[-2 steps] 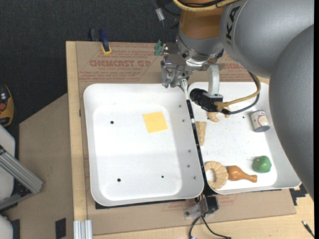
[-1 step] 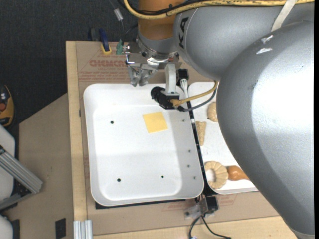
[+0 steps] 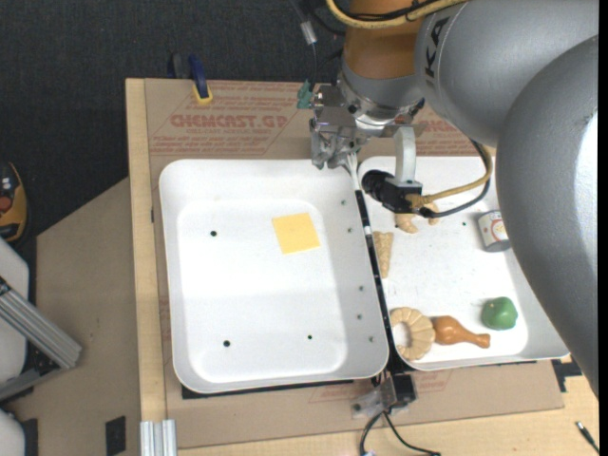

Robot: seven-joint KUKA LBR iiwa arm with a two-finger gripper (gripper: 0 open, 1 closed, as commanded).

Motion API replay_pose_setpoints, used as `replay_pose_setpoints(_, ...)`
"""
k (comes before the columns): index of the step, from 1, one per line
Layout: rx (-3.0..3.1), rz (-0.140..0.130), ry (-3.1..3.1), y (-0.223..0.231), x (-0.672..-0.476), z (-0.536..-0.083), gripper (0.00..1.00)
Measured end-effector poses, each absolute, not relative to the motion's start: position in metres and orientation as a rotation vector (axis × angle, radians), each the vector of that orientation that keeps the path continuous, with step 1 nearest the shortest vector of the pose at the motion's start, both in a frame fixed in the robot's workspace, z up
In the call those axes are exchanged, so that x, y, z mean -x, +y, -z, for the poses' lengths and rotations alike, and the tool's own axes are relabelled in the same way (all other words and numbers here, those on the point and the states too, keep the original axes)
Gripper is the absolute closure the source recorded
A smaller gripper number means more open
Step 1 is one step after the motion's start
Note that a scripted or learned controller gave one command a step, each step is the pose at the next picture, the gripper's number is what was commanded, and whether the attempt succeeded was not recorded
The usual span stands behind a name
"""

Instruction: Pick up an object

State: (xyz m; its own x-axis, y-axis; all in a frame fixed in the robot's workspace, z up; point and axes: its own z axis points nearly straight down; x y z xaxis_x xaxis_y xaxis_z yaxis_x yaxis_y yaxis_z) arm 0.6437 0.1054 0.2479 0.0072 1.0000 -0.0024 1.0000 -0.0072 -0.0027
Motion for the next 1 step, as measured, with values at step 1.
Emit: replay_pose_setpoints(1,2.232,-0.006,-2.213,0.0248,-0.6216,-0.2634,1.0)
